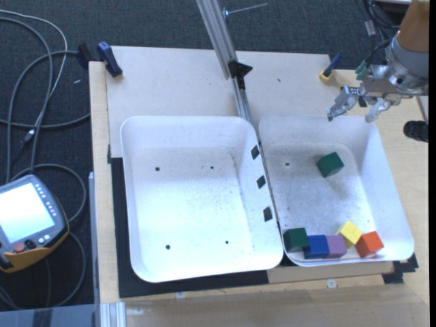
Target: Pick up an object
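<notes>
We counted two white bins on the surface point(170, 80): the left bin point(136, 203) and the right bin point(385, 182). The right held six blocks: two green point(296, 238) point(330, 163), one blue point(316, 244), one purple point(336, 244), one yellow point(350, 232), one orange point(368, 243). The claw point(353, 112) hung spread above its far rim, pinching nothing.

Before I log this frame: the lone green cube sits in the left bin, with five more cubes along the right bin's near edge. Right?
Not quite. In the camera view the lone green cube sits in the right bin, not the left bin. The five other cubes do line the right bin's near edge.
</notes>
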Motion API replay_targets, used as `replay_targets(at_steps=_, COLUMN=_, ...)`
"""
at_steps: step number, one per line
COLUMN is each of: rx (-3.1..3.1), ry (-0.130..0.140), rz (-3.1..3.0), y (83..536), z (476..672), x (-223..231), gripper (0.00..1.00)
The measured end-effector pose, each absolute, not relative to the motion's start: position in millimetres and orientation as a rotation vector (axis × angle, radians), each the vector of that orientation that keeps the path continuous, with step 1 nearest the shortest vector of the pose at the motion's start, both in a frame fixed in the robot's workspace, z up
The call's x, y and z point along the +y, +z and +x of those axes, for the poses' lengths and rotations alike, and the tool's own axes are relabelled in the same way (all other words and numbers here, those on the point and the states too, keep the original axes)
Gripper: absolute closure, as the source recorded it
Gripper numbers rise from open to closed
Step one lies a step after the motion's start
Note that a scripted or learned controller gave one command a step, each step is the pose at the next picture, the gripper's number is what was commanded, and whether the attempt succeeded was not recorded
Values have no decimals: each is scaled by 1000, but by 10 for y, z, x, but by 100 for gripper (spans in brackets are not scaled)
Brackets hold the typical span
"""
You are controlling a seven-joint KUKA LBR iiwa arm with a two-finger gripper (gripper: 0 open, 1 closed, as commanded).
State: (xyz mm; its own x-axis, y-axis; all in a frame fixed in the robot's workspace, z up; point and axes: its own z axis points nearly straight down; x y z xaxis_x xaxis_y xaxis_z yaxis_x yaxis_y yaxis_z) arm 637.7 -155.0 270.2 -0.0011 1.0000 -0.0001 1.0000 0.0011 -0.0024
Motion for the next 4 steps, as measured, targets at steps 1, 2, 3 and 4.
replay_targets(at_steps=1, rx=-2217, ry=3, rz=-2223, y=2747, z=5940, x=-1799, gripper=0)
replay_targets(at_steps=2, rx=-2216, ry=7, rz=-2214, y=947, z=5910, x=-1718, gripper=0)
replay_targets(at_steps=3, rx=-2230, ry=-5, rz=-2217, y=1002, z=6350, x=-1282, gripper=0)
replay_targets(at_steps=4, rx=-2225, ry=-6, rz=-2227, y=1889, z=5922, x=-1414, gripper=0)
